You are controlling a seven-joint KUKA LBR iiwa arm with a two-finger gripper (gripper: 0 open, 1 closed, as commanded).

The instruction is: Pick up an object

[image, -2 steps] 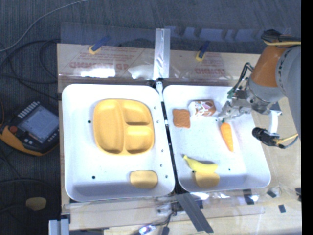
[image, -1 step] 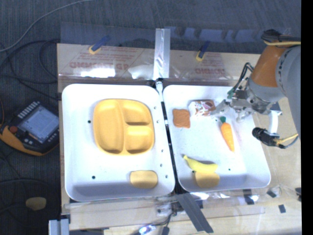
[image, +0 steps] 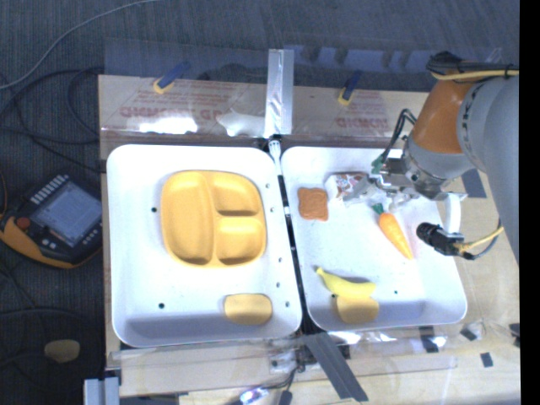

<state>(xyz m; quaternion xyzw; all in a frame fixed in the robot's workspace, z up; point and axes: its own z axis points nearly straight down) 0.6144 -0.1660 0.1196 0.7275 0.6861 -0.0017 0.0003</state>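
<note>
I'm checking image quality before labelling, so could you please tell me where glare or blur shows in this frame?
Camera view: glare whitens the plastic sheet behind the left bin; the right bin's floor is bright, nearly washed out; the carrot and banana stay fairly sharp; the wrapper near the hand looks smeared.

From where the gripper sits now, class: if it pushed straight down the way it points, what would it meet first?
The gripper points down into the right bin, above the carrot's upper end and beside a crumpled packet. It would probably meet the carrot's top or the bin floor beside it first; depth is unclear.
</note>
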